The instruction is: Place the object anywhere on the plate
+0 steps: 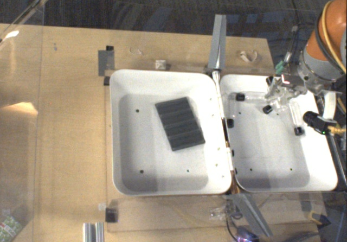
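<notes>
Dark ribbed plate [180,123] lies flat and tilted in the left bin [122,181], centre of the frame. No separate object to be placed on it can be made out. The plate looks stiff, thin and fairly light, its ridges offering some grip; a graspable thing would best be taken across its narrow sides. End effector [282,97] hangs over the upper part of the right bin [282,181], at the frame's right; whether it is spread or pressed together cannot be told, and nothing is seen in it.
</notes>
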`<state>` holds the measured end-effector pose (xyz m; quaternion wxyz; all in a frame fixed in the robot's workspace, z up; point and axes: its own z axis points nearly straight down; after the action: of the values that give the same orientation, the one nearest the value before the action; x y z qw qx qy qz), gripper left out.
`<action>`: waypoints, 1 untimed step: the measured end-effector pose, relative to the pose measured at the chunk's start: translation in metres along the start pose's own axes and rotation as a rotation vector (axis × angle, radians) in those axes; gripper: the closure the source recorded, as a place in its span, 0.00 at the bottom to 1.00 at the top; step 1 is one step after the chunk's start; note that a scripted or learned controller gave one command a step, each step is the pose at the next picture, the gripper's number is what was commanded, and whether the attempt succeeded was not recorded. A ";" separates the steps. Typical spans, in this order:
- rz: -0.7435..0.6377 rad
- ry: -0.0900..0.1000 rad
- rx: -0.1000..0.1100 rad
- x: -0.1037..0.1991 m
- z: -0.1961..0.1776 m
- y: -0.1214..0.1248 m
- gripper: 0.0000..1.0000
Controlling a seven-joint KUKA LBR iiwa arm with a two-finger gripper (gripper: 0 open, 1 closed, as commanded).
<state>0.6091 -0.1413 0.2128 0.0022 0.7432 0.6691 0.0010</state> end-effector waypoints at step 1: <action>0.543 0.000 0.001 0.014 -0.054 0.010 1.00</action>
<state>0.6198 -0.1286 0.2668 0.0013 0.8954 0.4453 0.0011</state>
